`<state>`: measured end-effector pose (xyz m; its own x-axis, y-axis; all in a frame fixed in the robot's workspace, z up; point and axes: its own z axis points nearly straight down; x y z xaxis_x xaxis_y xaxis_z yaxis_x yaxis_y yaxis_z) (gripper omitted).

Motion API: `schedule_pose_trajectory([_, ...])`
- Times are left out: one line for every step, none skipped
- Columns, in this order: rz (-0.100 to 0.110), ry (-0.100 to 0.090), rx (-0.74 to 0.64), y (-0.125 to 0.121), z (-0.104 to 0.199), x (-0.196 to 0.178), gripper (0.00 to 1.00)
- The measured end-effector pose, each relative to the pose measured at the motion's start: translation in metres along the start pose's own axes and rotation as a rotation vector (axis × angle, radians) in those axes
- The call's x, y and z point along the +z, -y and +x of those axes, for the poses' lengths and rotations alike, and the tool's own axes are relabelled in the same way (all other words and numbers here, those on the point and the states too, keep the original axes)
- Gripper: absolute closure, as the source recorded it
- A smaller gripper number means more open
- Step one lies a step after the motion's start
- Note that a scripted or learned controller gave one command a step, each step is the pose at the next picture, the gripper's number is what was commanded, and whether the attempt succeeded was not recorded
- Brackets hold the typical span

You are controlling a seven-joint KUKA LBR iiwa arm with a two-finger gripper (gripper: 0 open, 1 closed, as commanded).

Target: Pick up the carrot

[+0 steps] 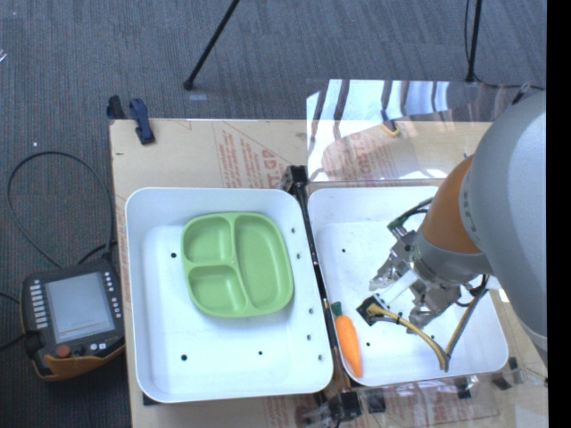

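The orange carrot (pixel 349 345) lies in the right bin (pixel 357 212), close to its left wall near the front corner, with its green top pointing away from me. My gripper (pixel 382 294) hangs over the middle of that bin, up and to the right of the carrot and apart from it. The gripper is open, with nothing between the fingers. Behind it the grey arm with its orange band (pixel 446 214) reaches in from the right and hides the bin's right side.
A green three-compartment plate (pixel 238 263) lies in the left bin (pixel 147 328). Yellow and black cables (pixel 426 335) trail from the wrist over the right bin's floor. A teach pendant (pixel 73 315) rests on the floor at left. A blue clamp (pixel 140 120) grips the bench's far left corner.
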<state>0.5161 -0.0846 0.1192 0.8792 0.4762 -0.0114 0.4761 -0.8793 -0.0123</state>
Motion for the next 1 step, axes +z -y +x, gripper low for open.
schedule_pose_trajectory([-0.003, -0.008, 0.292, 0.0636, -0.0134, -0.0663, 0.0])
